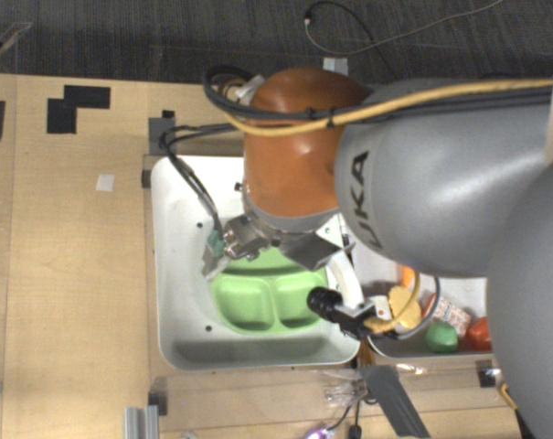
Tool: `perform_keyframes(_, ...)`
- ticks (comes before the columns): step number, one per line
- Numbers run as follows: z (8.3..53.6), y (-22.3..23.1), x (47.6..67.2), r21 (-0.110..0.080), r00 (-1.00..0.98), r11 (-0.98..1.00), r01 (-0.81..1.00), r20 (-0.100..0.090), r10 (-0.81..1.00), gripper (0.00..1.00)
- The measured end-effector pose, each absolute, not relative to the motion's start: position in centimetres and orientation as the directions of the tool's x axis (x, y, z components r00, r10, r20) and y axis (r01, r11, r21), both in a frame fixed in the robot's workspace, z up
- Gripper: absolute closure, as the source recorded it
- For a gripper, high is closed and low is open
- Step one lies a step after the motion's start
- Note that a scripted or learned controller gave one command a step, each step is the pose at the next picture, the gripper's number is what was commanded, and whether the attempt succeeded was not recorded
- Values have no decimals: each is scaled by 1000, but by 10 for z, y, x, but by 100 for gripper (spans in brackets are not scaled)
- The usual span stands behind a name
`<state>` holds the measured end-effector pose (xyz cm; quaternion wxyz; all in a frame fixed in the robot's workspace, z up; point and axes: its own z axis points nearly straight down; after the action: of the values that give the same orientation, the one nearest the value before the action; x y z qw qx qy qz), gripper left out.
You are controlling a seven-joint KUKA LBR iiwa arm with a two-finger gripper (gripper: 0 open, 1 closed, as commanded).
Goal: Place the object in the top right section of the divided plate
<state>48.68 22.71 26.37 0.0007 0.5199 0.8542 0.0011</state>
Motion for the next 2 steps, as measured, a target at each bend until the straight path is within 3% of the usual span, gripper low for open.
perform_keyframes(2, 264, 227, 487, 3, -459, 459, 888, 0, 888, 0)
